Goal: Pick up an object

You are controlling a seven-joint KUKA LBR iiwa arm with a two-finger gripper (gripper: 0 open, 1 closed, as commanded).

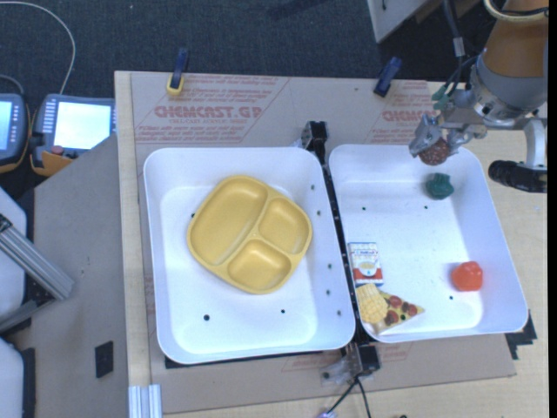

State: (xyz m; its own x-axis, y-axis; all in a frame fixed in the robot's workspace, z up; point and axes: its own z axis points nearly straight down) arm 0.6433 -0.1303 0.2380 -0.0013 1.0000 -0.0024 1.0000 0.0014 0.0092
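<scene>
Grey arm [500, 85], orange band [515, 50]

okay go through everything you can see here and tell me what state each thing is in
gripper: above the right bin's far edge, shut on a small brown object
brown object: between the fingers, lifted
yellow plate: flat in left bin, nothing on it
green item: loose in right bin
red item: loose
small carton: lying flat

Fixed overhead camera, slanting down on both bins [161, 233].
</scene>
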